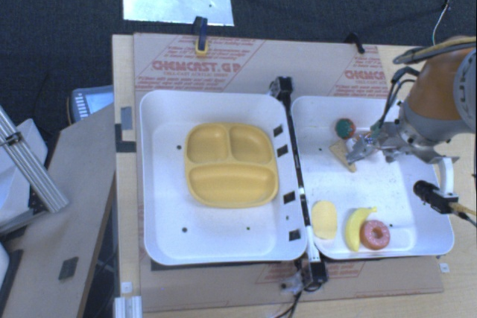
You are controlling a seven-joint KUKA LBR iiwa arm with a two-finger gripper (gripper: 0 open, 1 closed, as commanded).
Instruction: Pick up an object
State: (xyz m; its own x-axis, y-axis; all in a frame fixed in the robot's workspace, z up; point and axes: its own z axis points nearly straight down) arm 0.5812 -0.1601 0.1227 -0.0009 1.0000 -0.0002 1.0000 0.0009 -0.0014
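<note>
"CHEMCAST GP" in red (twice) on the backing sheet (223,56) behind both bins (160,182)

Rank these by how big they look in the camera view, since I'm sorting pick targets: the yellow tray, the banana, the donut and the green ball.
1. Yellow tray, by far the largest.
2. Banana.
3. Donut, close to the banana in area, so that order is unsure.
4. Green ball, the smallest.

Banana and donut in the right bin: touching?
Touching. The camera view shows the donut pressed against the banana along its right side, with no white bin floor showing between them near the bin's front edge.
</note>
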